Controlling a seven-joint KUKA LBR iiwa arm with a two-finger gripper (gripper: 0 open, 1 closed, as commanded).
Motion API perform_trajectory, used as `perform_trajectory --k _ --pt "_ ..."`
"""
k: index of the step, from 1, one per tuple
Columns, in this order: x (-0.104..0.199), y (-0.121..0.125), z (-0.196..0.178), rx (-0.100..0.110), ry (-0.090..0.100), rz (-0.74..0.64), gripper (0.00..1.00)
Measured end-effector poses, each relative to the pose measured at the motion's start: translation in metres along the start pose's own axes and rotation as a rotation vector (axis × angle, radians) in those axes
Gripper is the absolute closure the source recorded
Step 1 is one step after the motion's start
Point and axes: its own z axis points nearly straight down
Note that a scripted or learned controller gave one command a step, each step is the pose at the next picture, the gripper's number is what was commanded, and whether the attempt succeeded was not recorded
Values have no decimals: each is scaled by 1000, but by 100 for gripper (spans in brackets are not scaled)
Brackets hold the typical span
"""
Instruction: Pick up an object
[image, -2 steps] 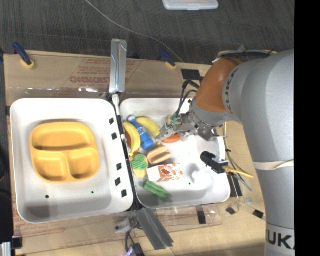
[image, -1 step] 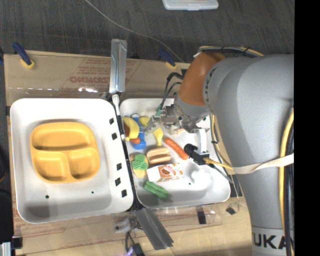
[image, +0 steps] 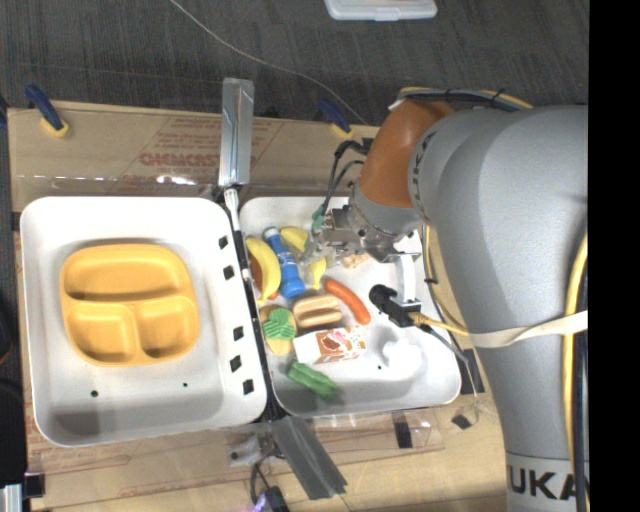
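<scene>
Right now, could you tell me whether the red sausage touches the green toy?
Apart. The camera view shows the white carton lying between red sausage and green toy.

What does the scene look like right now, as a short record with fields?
left bin: holds a yellow divided tray
right bin: toy foods crowded toward its left side
items seen: banana, blue bottle, bun sandwich, orange sausage, white carton, green piece
gripper: low over the far end of the right bin, beside the banana and blue bottle
held object: none that the view confirms
</scene>
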Motion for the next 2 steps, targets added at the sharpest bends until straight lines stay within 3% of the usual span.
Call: perform_trajectory --k 1,2 --pt "84 23 -92 -3 6 48 100" --pt "87 23 -88 2 2 204 100"
